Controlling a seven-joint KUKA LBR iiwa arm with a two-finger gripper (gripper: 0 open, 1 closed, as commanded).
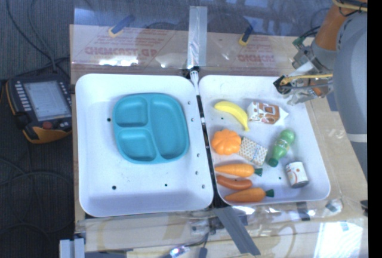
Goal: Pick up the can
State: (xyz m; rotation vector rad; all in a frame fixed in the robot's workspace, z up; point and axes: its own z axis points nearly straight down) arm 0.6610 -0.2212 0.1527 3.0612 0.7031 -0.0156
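Gripper [301,91] hangs at the far right corner of the right bin [310,131], above its rim and clear of everything inside. Whether it is spread or pressed together I cannot tell, since the wrist hardware crowds it and nothing reads cleanly there. Nothing shows in its grasp.

Judging by that, the task is at the approach step, with the pick not yet begun. The can [296,173] lies well apart from the gripper, near the front right corner of the same bin, pale with a red mark on its side.

The next move probably calls for travel along the bin's right side toward the front, then a descent over the can. The green bottle [280,146] lies just beside the can on its left, so the approach should favour the bin-wall side and avoid nudging the bottle. Further left lie the carrots [236,169], a checkered packet [253,151] and a banana [231,113], all out of the way.

It is hard to tell whether the can stands upright or lies tilted. Its label is too small to read, and most of the arm is cut off at the right.
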